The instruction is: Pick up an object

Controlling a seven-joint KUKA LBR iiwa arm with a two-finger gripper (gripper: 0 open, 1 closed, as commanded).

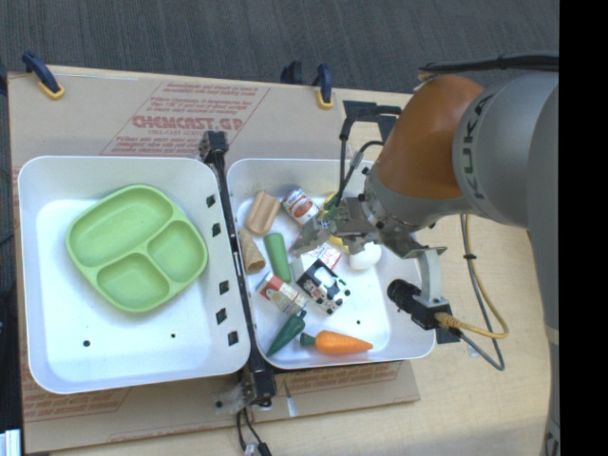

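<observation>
Cardboard-topped bench (190,122) on grey carpet (190,17) bears two white bins; pincer (328,231) grip cannot be told

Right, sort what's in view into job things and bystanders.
Job: grey two-finger gripper; right white bin with orange toy carrot, green toy cucumber, tan toy bread piece, white egg.
Bystanders: left white bin, green divided plate, blue clamps.

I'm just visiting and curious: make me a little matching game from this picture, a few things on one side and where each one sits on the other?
Things:
1. green divided plastic plate
2. orange toy carrot
3. blue clamp
4. white egg

Places:
A. near edge of the right bin
B. board's far left corner
C. left bin
D. right bin, beside the arm's wrist

Pairs: 1-C, 2-A, 3-B, 4-D
</observation>
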